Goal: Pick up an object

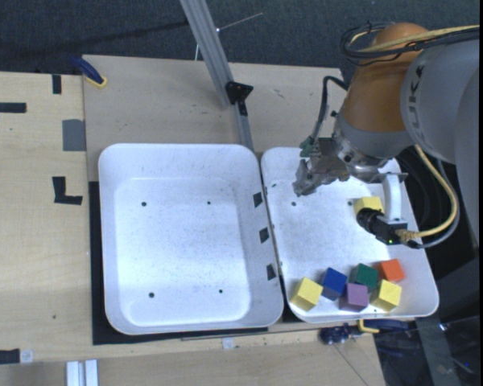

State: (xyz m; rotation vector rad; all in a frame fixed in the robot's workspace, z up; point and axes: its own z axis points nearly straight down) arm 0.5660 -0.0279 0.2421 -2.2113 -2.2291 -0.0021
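Several small blocks lie in the right bin [306, 223]. Along its front edge sit a yellow block [307, 293], a blue one [334, 282], a purple one [357, 295], a green one [364, 277], an orange one [392, 270] and another yellow one [388, 295]. A further yellow block [369, 205] rests near the bin's right side beside a black cable fitting. My gripper [304, 185] hangs over the back left part of the right bin, far from the blocks, with nothing visible between its fingers.
The left bin [121, 215] stands beside the right one, with black clips along the shared rim. A slanted metal pole [213, 47] rises behind the bins. The arm's cables [435, 207] loop over the right bin's right side.
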